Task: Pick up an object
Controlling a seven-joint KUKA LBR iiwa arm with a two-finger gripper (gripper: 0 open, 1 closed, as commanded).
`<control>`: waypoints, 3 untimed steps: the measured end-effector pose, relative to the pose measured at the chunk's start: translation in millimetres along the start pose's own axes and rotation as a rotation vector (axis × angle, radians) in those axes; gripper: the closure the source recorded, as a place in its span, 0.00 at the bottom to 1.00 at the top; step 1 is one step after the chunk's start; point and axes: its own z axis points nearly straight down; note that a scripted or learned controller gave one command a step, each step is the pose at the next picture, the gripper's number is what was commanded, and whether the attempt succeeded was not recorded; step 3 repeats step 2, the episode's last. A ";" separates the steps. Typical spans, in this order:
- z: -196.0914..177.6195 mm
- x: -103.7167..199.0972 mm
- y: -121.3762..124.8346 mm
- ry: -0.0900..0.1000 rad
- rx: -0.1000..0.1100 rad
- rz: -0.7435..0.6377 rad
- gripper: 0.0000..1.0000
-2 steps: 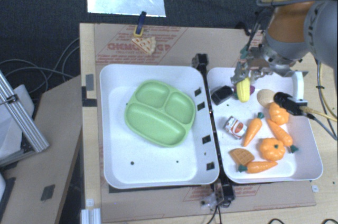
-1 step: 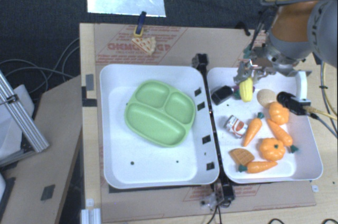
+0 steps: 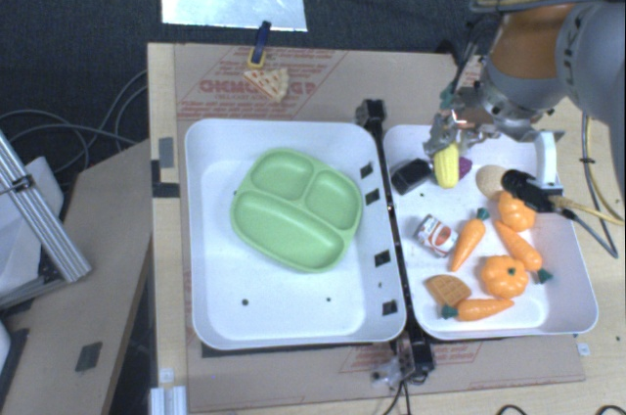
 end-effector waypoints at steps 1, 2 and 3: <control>2.1 -18.3 2.0 0.000 -0.001 0.005 1.00; -6.8 -17.0 -5.6 0.001 0.000 0.005 1.00; -6.8 -17.0 -5.6 0.001 0.000 0.005 1.00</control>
